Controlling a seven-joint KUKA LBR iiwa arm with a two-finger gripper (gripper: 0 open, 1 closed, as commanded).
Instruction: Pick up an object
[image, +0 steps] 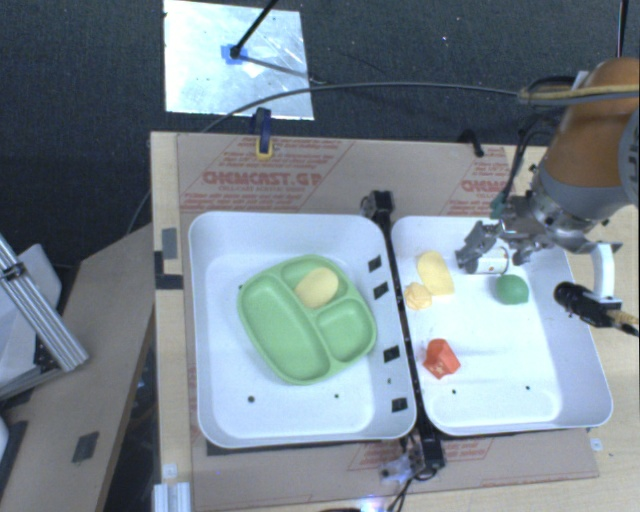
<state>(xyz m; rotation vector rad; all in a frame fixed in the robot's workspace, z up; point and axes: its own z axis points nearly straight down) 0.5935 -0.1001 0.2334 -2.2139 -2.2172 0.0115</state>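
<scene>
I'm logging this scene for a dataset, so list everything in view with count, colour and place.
bins: 2, white, side by side on the bench
divided plate: 1, green, in the left bin
yellow item on plate: 1, in the plate's upper compartment
yellow pieces: 2, right bin, near its left wall
green ball: 1, right bin, upper right
red piece: 1, right bin, lower left
blue-yellow clamp: 1, bench's far edge
arm: 1, grey with orange, upper right
gripper: 1, over the right bin

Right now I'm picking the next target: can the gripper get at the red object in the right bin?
Probably yes. The red object lies apart from the yellow pieces, with bare bin floor around it, and the gripper hovers over the same bin.
</scene>
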